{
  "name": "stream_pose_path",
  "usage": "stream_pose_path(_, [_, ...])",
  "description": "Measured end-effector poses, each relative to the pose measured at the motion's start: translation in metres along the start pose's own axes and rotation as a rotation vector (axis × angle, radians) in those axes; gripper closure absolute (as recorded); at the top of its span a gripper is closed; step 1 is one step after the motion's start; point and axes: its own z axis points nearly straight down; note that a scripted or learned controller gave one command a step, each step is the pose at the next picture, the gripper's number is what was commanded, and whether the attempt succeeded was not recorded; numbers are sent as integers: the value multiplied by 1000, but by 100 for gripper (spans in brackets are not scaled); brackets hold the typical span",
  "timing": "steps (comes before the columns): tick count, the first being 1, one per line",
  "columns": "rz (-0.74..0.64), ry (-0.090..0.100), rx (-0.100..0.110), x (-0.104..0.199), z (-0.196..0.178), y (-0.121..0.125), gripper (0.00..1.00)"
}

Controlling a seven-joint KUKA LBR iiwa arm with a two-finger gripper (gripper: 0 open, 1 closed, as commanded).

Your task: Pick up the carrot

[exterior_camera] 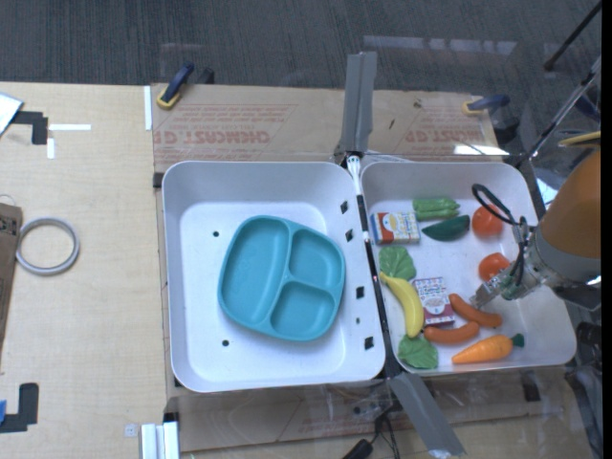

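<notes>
Where the right bin (550,352) meets its near right corner, the carrot (485,350) lies flat, just beside two sausages (463,321). The hand (495,291) hangs above it, by a tomato (493,264); I cannot tell its grip. A banana (406,302) lies further left.
</notes>
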Motion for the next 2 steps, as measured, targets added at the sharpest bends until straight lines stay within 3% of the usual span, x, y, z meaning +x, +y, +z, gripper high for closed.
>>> stream_pose_path(1, [326, -1, 2, -36, -113, 3, 100])
stream_pose_path(2, [522, -2, 3, -77, -265, 96, 100])
